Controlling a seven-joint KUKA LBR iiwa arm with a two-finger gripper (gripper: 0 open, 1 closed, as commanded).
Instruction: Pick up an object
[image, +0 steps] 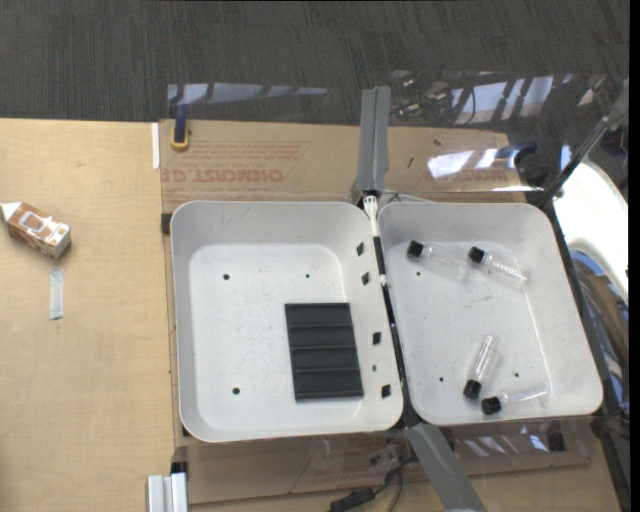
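Vials lie in the right bin (560, 300): two clear vials (436, 256) (497, 266) near its far wall; two vials (480, 366) (515, 400) near its front; black ribbed block (323, 350) in the left bin (200, 330); small carton (38, 230) on the worktop (80, 400).

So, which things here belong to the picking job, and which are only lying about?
For the job:
- four clear plastic vials with black caps in the right white bin
- black ribbed rectangular block in the left white bin

Lying about:
- small orange and white carton on the wooden bench
- flat brown cardboard behind the bins
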